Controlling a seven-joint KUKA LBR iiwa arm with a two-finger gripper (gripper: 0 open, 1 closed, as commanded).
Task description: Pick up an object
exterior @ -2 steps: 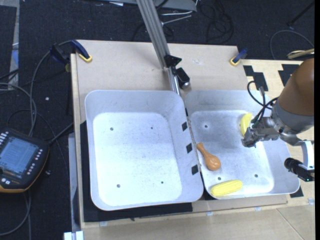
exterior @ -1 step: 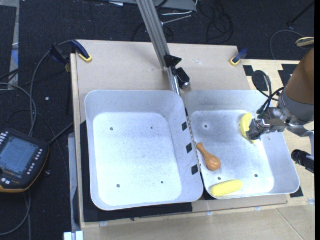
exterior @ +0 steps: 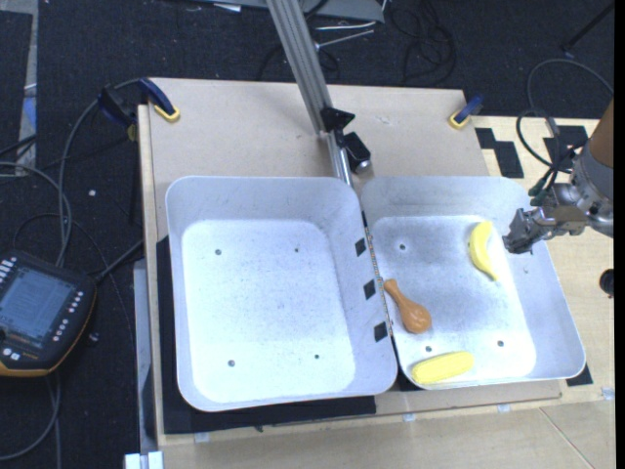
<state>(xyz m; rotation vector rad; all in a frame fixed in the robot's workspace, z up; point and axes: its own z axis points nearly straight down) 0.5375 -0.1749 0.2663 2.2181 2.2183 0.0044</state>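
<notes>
Hovering my tool (exterior: pixel 516 237) at the right bin's (exterior: pixel 547 291) far rim beside the banana (exterior: pixel 482 249) to line up a grab; can't tell its opening.

Both bins, the left bin (exterior: pixel 264 291) and the right bin (exterior: pixel 547 311), look like thin white plastic, matt and finely speckled with dark flecks. The bench top (exterior: pixel 244 130) is pale wood (or wood-look board), smooth and dull. The banana (exterior: pixel 482 250) and the yellow oblong piece (exterior: pixel 442 366) appear as smooth, slightly glossy plastic; the orange-brown drumstick-shaped toy (exterior: pixel 409 307) likewise. The slanted pole (exterior: pixel 303 52) is brushed grey metal. The gripper (exterior: pixel 518 236) shows dark metal.
</notes>
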